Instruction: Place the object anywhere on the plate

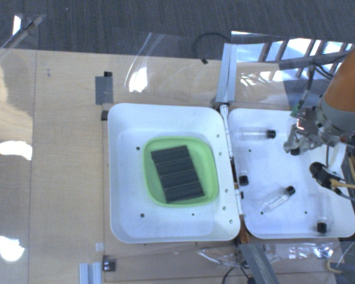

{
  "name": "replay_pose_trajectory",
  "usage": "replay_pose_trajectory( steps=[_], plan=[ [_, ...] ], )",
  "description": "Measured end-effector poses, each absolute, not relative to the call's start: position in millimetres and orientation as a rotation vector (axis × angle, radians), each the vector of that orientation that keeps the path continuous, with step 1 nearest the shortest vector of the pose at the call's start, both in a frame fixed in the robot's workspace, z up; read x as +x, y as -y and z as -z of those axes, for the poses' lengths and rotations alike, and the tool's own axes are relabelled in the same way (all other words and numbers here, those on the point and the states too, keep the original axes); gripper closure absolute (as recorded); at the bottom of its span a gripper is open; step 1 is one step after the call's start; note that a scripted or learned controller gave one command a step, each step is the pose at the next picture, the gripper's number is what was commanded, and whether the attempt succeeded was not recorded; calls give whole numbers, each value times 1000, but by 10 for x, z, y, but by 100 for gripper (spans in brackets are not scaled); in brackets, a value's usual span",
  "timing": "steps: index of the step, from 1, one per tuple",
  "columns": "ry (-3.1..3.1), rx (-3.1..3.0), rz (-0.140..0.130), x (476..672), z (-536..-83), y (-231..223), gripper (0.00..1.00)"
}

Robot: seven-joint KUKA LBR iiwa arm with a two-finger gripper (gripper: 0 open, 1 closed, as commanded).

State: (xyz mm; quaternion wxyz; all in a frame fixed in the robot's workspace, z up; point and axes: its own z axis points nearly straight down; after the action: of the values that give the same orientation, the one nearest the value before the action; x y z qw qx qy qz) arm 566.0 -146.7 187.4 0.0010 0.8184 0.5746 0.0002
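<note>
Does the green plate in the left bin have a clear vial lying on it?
No. The green plate bears a dark ridged block; the clear vials lie in the right bin.

- This was a robotics lab: a pale wooden bench (53, 176) carried two shallow white plastic bins (121, 218) left of the gripper (297, 144).
- Clear plastic shielding (165, 58), metal framing (226, 76) and black cables (210, 40) stood beyond it.
</note>
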Motion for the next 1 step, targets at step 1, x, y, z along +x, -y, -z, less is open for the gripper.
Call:
replay_pose_trajectory(
  steps=[1],
  plan=[
    [-1924,2488,3,5467,-1797,868,100]
  ],
)
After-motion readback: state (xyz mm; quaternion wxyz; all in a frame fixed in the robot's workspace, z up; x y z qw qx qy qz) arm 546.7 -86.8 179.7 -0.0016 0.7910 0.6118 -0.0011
